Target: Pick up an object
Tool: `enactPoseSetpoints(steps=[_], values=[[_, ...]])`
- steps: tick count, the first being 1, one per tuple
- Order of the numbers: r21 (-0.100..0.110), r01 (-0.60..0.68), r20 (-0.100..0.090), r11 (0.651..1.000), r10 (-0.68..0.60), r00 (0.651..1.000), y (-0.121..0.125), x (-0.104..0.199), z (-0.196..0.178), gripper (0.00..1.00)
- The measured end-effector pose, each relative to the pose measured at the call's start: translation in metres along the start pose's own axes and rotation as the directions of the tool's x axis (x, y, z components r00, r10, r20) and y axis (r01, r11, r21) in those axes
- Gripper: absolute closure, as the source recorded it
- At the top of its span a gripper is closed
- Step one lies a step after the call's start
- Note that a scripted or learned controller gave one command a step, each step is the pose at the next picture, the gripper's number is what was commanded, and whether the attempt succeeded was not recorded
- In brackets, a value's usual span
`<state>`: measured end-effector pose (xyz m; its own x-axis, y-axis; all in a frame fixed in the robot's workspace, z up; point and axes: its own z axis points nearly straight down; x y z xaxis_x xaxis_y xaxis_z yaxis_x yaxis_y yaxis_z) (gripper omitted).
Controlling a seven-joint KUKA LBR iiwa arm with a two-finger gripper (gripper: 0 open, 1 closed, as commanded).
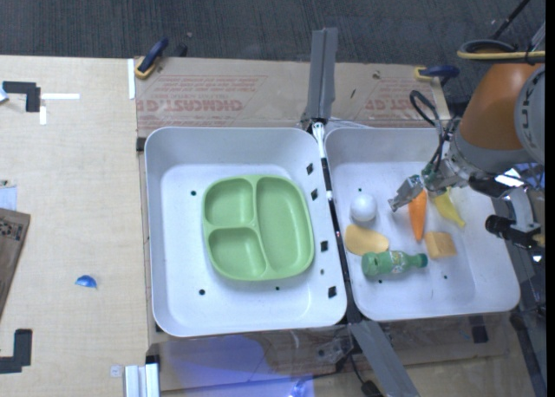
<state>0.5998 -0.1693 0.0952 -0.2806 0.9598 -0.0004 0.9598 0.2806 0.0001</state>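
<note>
Overhead, the gripper (406,193) hangs low in the right bin (460,300), its 2 fingers spread and pinching nothing, just left of an orange carrot (419,216). Near it lie a white ball (363,207), a yellow piece (367,239), a green bottle (393,263) and a tan block (440,244). A green divided plate (258,227) sits in the left bin (173,283).

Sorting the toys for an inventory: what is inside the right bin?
The right bin holds a white ball, yellow slice, green bottle, carrot, orange block and yellow piece. The arm covers its far right corner.
</note>
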Motion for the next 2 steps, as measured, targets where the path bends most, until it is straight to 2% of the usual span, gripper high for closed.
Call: enactPoseSetpoints(steps=[1,2], values=[[0.001,-0.102,-0.001,0.995,0.102,0.995,-0.059,0.019,-0.029,0.0],[0.001,-0.035,0.0,0.999,0.035,0.999,-0.024,0.013,0.004,0.0]])
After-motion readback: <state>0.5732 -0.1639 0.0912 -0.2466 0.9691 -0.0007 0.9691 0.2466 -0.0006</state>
